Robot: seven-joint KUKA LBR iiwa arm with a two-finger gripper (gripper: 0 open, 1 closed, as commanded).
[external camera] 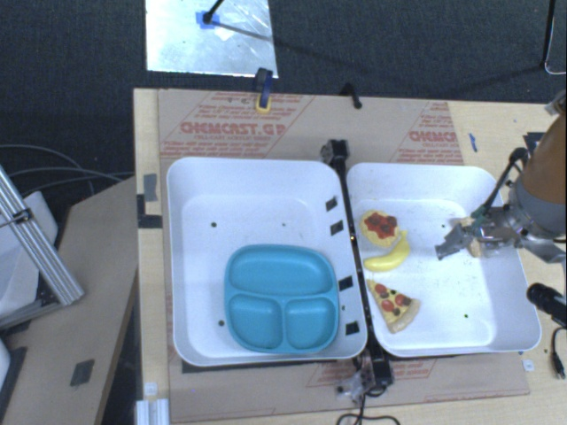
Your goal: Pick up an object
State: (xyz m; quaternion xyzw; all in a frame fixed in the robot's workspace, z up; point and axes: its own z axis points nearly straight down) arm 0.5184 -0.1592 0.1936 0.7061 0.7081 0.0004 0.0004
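Yellow banana (pixel 390 257), pizza slice (pixel 394 305) and red-topped round (pixel 380 226) lie at the left of the right bin (pixel 505 326) — candidate picks. Gripper (pixel 454 242) hovers right of them, holding nothing; jaw width cannot be determined — likely mid-approach.

Blue tray (pixel 282 308); yellow banana (pixel 390 255); white bins (pixel 257 189); red-topped pizza slice (pixel 392 305).

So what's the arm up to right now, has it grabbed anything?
Gripper over right bin, nothing between its fingers. Banana, two pizza slices untouched. Path clear.
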